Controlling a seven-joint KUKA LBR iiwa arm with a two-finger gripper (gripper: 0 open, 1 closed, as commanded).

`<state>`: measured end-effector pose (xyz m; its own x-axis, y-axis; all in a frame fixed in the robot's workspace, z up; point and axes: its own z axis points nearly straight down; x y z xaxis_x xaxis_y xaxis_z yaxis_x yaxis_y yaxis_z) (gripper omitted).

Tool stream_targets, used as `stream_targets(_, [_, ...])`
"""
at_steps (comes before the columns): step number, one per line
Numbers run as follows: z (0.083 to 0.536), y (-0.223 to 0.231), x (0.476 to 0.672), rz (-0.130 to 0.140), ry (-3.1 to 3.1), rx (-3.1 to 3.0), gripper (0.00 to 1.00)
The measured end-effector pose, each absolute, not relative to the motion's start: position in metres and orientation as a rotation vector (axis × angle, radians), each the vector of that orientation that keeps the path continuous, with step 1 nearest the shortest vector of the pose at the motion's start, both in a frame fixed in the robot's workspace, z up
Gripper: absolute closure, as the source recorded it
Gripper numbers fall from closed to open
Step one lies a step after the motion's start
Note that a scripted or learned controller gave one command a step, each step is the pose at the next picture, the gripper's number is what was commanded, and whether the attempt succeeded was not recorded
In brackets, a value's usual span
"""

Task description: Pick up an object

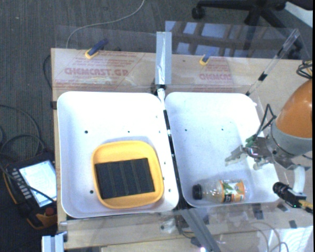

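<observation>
A small bottle (220, 191) with a dark cap and an orange-green label lies on its side near the front edge of the right bin (210, 119). My gripper (247, 159) hangs over that bin's right side, above and to the right of the bottle and apart from it. It is open, with nothing between its fingers. A yellow tray (127, 174) with a dark ribbed insert rests in the front part of the left bin (94, 114).
The arm's orange band (299, 114) and grey wrist reach in over the right bin's right rim. A raised divider (167, 130) separates the two bins. A thin rod (275, 59) leans behind the right bin. Cables and a small device (34, 180) lie on the floor to the left.
</observation>
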<state>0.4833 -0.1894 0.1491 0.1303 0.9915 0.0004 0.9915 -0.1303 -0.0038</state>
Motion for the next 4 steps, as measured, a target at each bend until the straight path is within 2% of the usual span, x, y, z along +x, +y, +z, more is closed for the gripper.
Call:
stream_targets(1, [0.092, -0.169, 0.487, -0.006, -2.324, -2.131, 0.00])
stream_targets(2, [0.092, -0.169, 0.487, -0.007, -2.325, -2.131, 0.00])
stream_targets(3, [0.092, -0.176, 0.490, -0.019, -2.255, -2.200, 0.00])
stream_targets(4, [0.166, -0.176, 0.534, 0.005, -1.918, -2.489, 0.00])
